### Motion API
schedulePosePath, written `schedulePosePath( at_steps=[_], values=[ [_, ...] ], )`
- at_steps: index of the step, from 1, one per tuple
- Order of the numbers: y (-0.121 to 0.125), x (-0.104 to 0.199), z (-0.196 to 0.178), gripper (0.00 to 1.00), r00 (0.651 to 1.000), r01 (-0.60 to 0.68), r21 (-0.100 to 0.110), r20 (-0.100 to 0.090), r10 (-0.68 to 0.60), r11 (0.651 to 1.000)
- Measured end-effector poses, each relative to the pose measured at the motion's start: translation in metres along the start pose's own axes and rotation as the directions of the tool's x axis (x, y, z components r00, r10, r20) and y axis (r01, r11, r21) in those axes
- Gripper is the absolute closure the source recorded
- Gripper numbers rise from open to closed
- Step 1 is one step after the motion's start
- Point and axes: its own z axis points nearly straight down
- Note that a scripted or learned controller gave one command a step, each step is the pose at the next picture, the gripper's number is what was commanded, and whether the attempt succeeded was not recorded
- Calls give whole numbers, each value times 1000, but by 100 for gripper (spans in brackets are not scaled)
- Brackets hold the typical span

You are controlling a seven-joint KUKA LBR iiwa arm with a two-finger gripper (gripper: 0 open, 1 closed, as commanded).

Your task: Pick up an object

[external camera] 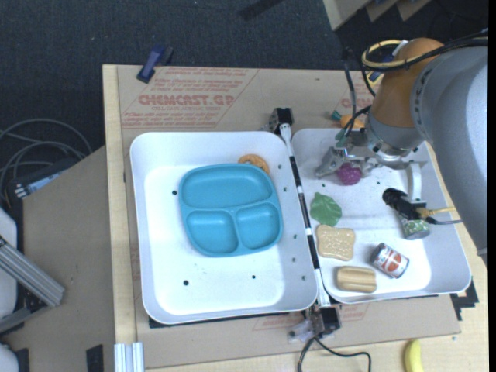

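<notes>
I see the pincer (346, 158) down in the right bin (446, 266), right at the purple object (350, 174) near the bin's far left corner. Can't tell whether it's open or gripping. Blue tray (230, 209) sits in the left bin (155, 231).

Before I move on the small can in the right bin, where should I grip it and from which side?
Grip the can across its round body, midway along, coming straight down from above. It lies on its side, tilted, in the right bin, with bare floor around it. The bun sits close at its lower left, so set the pincer fingers across the can's width, away from the bun.
</notes>
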Motion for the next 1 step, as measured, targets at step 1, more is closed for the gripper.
schedulePosePath(
  at_steps=[1],
  values=[
    [2,0,-12,100,1000,1,-5,2,-1,1000]
  ],
)
